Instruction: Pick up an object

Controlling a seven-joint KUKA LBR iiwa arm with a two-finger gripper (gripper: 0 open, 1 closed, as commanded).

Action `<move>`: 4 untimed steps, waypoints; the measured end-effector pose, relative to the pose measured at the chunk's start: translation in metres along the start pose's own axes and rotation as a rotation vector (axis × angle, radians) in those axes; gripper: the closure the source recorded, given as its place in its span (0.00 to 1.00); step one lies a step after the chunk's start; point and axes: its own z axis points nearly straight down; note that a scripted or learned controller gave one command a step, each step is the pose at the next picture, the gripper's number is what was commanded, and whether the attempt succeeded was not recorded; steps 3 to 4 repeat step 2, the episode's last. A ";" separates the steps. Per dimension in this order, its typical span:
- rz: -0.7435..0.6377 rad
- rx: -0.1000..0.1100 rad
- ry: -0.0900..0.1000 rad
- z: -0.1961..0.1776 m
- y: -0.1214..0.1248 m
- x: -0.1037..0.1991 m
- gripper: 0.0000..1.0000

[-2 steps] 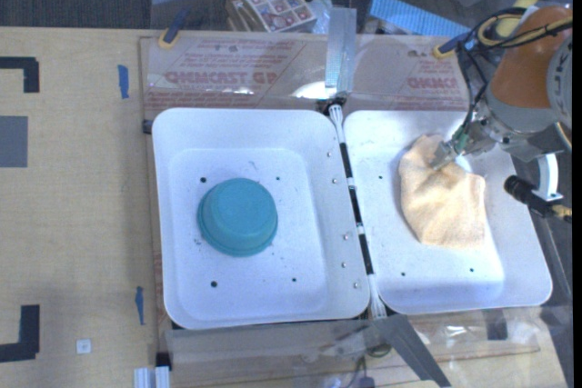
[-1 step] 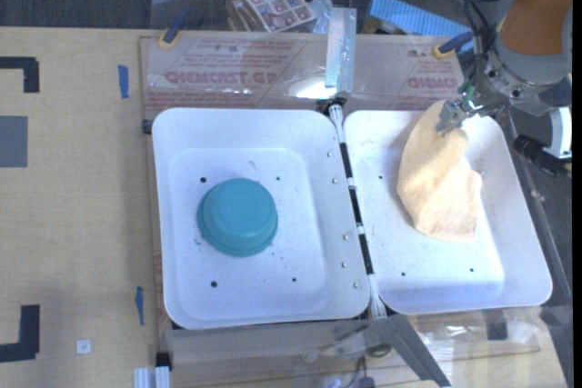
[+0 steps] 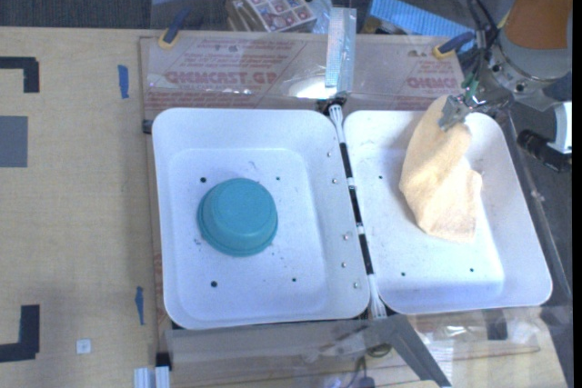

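Observation:
A pale yellow cloth (image 3: 443, 182) hangs stretched over the right bin (image 3: 473, 282), its top corner drawn up to a point. My gripper (image 3: 455, 109) is at that corner near the bin's far right side, shut on the cloth, with the lower part still resting on the bin floor. A teal upturned bowl (image 3: 238, 215) sits in the middle of the left bin (image 3: 182, 141).
The two white bins meet along a central divider (image 3: 353, 204). Clear plastic sheeting (image 3: 245, 73) lies behind the bins. Boxes and clutter stand on the floor beyond the bench. A wooden surface with black marks lies to the left.

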 end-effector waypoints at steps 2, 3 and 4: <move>-0.071 -0.003 0.000 -0.022 0.032 0.065 1.00; -0.071 -0.003 0.000 -0.022 0.032 0.065 1.00; -0.071 -0.003 0.000 -0.022 0.032 0.065 1.00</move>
